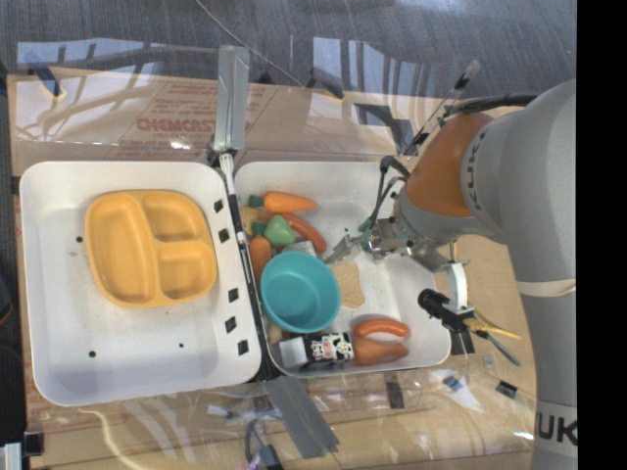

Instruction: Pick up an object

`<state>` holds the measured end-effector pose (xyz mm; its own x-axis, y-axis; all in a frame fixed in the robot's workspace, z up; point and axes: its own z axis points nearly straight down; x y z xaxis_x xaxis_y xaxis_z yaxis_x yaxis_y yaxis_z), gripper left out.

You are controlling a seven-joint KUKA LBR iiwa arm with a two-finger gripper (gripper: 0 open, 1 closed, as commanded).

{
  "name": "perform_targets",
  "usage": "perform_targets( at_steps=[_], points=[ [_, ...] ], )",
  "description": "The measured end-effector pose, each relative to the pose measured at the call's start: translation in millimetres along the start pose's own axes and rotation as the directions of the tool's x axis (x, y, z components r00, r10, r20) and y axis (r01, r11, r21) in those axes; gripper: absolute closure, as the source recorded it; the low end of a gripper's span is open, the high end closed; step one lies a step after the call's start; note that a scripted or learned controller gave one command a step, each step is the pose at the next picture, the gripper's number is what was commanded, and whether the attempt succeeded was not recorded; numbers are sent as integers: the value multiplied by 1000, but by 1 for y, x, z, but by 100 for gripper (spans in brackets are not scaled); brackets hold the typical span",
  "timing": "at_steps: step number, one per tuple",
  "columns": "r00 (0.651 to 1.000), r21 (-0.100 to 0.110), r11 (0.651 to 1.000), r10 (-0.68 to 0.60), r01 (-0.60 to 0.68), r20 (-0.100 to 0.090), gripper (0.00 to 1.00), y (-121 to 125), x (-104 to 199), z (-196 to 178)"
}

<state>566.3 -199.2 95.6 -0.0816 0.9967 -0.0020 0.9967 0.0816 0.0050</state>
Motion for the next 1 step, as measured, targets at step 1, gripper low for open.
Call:
perform_targets(
  at_steps=[1],
  points=[
    [1000,3,1000,-19,19,0,0,31,47,2]
  ],
)
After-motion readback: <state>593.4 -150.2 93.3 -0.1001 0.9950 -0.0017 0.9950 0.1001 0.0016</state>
